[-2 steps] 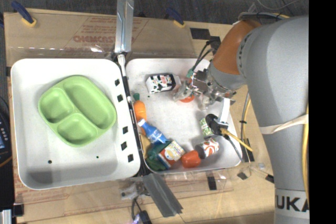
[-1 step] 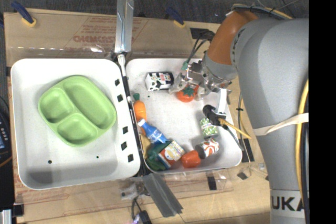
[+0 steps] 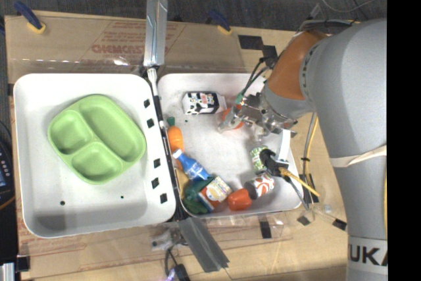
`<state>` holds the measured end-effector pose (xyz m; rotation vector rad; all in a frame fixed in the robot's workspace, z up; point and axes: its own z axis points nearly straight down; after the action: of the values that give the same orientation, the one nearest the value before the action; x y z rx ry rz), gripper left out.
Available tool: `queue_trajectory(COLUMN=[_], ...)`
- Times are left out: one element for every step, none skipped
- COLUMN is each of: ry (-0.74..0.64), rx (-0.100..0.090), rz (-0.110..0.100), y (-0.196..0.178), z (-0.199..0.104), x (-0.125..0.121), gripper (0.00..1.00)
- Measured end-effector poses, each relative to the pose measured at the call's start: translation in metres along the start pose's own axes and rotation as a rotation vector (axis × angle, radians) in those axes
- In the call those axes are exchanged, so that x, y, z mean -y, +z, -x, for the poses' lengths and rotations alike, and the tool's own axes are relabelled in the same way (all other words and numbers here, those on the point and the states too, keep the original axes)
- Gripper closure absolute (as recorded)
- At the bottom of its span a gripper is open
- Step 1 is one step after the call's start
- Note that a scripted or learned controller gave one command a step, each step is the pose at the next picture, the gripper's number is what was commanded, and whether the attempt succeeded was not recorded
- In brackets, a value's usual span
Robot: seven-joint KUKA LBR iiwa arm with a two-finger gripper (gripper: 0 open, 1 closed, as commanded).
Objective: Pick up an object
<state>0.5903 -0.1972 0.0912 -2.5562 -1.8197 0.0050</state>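
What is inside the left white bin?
The left white bin holds one light green plastic divided plate with three compartments, all bare. The plate covers the bin floor beneath it, so anything under it cannot be seen.

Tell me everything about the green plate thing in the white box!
The green plate is a light green divided tray with rounded edges. It looks like smooth plastic. It has three hollow sections, two smaller ones and a bigger one, with low ridges between them. It lies flat, face up and turned at a slant, on the floor of the left bin. Nothing sits in its sections, and nothing else touches it.
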Motion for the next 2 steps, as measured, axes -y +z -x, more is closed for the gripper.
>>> queue_trajectory(ry=[-0.091, -0.1], rx=[0.01, 0.0], rz=[-0.032, 0.001], y=[0.003, -0.001], z=[-0.039, -0.008], x=[-0.047, -0.03], gripper=[0.0, 0.0])
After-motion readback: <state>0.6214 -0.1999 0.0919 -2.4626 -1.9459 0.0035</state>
